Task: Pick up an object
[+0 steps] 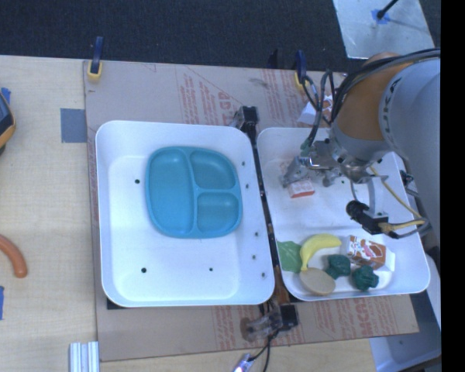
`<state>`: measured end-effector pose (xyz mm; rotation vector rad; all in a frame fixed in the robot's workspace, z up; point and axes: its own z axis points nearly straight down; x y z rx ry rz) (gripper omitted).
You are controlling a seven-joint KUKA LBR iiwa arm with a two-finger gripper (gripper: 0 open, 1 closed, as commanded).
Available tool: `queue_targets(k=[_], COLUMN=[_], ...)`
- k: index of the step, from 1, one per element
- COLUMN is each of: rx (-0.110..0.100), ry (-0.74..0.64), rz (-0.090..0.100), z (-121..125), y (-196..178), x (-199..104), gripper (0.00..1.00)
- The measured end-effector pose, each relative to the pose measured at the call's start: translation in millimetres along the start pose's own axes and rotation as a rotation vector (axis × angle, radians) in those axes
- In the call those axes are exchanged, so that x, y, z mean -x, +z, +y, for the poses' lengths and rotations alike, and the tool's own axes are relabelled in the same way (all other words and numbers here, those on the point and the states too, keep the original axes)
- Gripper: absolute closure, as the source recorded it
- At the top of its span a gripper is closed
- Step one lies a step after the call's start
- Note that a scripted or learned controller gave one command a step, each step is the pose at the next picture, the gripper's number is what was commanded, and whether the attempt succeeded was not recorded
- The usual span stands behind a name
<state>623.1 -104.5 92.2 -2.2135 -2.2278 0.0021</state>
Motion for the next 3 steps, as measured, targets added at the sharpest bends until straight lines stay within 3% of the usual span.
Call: queue_targets(k=[2,3], rx=[0.0,-0.001], ry=[0.001,-0.002], rz=[0.001,0.0], z=[31,31], y=[0,-11], x=[-8,-7], gripper=[0.0,1.0])
